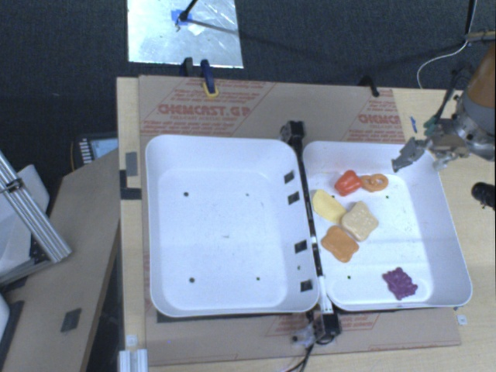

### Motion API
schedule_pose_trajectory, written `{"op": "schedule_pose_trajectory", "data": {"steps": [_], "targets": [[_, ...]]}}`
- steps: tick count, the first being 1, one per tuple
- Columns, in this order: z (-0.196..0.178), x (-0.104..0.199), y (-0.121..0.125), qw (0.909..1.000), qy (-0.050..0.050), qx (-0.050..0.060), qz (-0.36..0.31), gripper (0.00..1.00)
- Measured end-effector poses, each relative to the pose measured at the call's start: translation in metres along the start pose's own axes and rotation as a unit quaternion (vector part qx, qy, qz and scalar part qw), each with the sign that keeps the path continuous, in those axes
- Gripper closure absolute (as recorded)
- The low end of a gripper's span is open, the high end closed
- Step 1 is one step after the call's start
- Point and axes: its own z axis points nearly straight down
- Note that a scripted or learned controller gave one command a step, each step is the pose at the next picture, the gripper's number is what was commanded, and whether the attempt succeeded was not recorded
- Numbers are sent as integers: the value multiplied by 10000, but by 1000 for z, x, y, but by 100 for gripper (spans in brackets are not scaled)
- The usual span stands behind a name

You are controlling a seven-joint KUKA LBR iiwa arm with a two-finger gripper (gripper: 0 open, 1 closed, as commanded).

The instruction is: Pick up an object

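Bench (128, 208) bearing two bins (225, 223)

Six small food toys (350, 223) – red, orange, yellow, tan, purple – in right bin (446, 231).

Red print reading "CHEMCAST" followed by "GP" stands on the brown protective sheet (203, 108) at the far left, beyond the bins. The same print repeats at the far right, partly legible.

Your arm (482, 91) is cut off by the right edge, leaving just its wrist. You cannot tell how the gripper (422, 149) stands; it is too small. A silver frame (27, 208) runs off the left edge
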Motion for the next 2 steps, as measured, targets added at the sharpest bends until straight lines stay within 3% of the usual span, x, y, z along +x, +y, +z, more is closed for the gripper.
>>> {"op": "schedule_pose_trajectory", "data": {"steps": [1,2], "targets": [[-166,50,48,9999,-18,-109,-41,0],[-283,-14,-36,10000,-39,-75,47,0]]}}
